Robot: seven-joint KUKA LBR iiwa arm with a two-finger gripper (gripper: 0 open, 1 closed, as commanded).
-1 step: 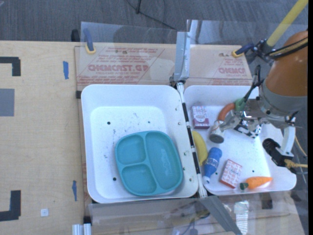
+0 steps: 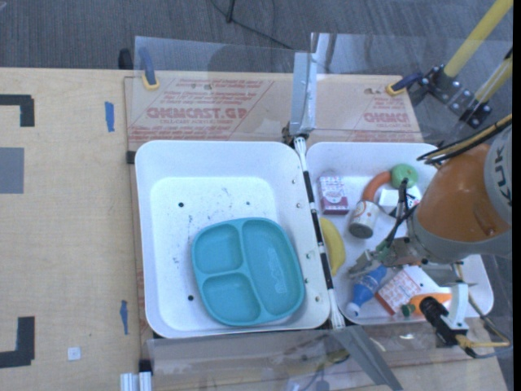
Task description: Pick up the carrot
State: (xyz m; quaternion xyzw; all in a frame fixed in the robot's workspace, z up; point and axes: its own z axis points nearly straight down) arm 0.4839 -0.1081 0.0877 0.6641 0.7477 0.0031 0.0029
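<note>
We begin at the left. The left bin (image 2: 163,177) holds a teal divided plate (image 2: 247,270), lying flat toward the bin's near right corner. It plays no part in the task.

Across the divider, the right bin (image 2: 358,155) is crowded. A banana (image 2: 332,247) lies along its left wall. Behind it sits a small red-and-white carton (image 2: 333,194), and just beside that a small can (image 2: 364,218) on its side. Toward the near edge we see a blue bottle (image 2: 366,287) next to a red-and-white packet (image 2: 399,292).

The carrot (image 2: 374,186) lies in the far part of the right bin, a curved orange piece with its green top (image 2: 404,174) to the right. It is touching or nearly touching the can and is clear of the arm's shadow on its left side.

The arm (image 2: 464,202) hangs over the right half of this bin, its orange band hiding much of what lies below. The gripper (image 2: 389,256) appears low, near the bottle and packet, well short of the carrot. We cannot tell whether it is released or clenched, and nothing can be confirmed in its grasp.

We judge the step in hand to be the approach; the pick has not begun. The next move calls for shifting the gripper toward the far side of the bin, centring over the carrot's body, aligning across its narrow width, and descending without striking the can.
</note>
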